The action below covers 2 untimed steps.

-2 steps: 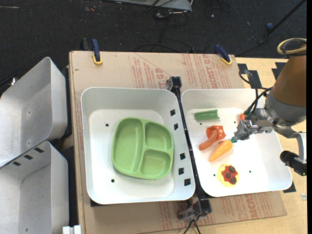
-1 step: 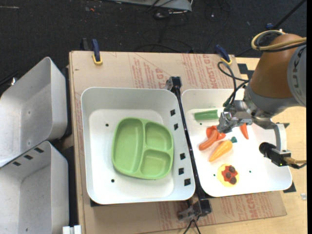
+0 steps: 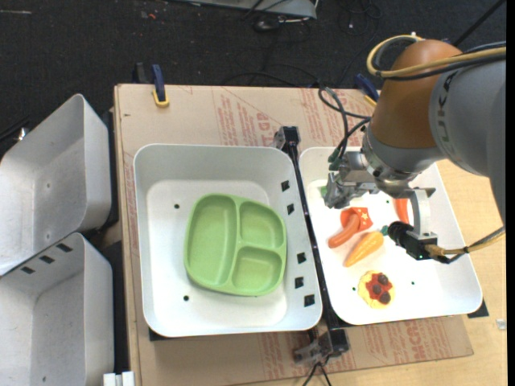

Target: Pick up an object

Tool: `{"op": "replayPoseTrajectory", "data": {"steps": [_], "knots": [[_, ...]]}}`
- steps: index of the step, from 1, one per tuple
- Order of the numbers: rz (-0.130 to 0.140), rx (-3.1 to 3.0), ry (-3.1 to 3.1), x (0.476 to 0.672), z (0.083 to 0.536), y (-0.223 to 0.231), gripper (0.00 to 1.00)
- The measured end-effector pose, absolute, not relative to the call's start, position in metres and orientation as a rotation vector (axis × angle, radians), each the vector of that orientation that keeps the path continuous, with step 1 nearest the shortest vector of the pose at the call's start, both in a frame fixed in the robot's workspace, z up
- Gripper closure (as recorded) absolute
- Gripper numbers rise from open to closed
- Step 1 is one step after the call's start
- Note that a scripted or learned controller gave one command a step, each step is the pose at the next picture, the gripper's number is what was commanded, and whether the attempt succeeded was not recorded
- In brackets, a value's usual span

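Bench [image 3: 209, 107] w/ cardboard top carries two shallow white bins side by side. Left bin [image 3: 153, 175] holds a light-green divided plate [image 3: 236, 246], three compartments, lying flat, roughly centred. Right bin [image 3: 451, 284] holds the small items: red-orange pepper-like piece [image 3: 351, 223] near bin centre, orange carrot-like piece [image 3: 364, 248] just beside it on the lower right, apparently touching. Yellow disc w/ dark red bits on top [image 3: 376, 288] sits nearer the front edge, apart from the other two. Narrow orange item [image 3: 402, 210] partly hidden under the arm; type not clear. Arm w/ orange band [image 3: 414, 95] reaches in from the right, over the right bin's back half. Gripper [image 3: 344, 185] is low over the bin's back-left area, just above the pepper piece; nothing visibly between its fingers. Whether the gripper is apart or together: cannot tell, wrist body blocks it. Two more white bins [image 3: 48, 183] sit off the bench at left.
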<state>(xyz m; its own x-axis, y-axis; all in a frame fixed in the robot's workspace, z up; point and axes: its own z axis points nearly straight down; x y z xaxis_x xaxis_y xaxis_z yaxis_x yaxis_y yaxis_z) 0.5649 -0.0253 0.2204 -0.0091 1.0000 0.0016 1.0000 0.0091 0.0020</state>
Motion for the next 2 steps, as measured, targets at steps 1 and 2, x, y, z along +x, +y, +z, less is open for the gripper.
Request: {"op": "replayPoseTrajectory", "data": {"steps": [1,2], "knots": [[0.003,2.214,2.227,0.576,0.228,0.019,1.00],[0.003,2.212,2.230,0.594,0.219,0.072,1.00]]}}
